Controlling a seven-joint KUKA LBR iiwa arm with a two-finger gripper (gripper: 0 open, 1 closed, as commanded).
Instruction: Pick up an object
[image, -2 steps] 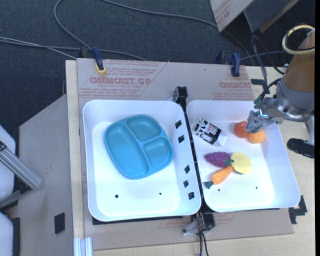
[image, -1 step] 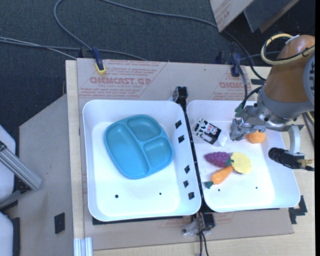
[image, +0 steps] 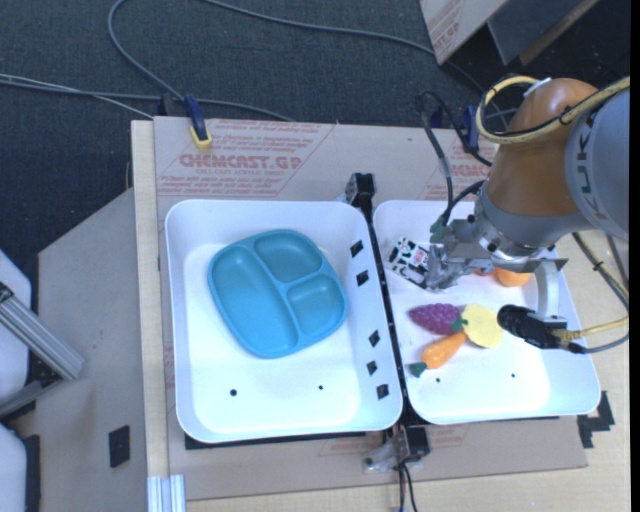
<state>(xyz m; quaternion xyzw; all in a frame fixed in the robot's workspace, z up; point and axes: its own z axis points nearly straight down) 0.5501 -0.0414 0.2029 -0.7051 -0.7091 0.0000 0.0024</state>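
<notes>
Two shallow white bins sit side by side on the tabletop (image: 250, 150). The left bin (image: 200, 400) holds a blue divided plate (image: 278, 292). In the right bin (image: 480, 400), the claw (image: 440, 262) hangs low at the far left; its state cannot be told. Just near of it lie purple toy grapes (image: 435, 317), long axis left to right, beside a yellow piece (image: 482, 325) and toy carrot (image: 443, 351).

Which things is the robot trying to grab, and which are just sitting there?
For the job (in the right bin):
- claw, hanging over the toys
- purple grapes
- yellow toy
- toy carrot
- small black-and-white thing
- orange thing, half hidden by the arm

Just sitting there:
- blue divided plate in the left bin
- cardboard sheet
</notes>
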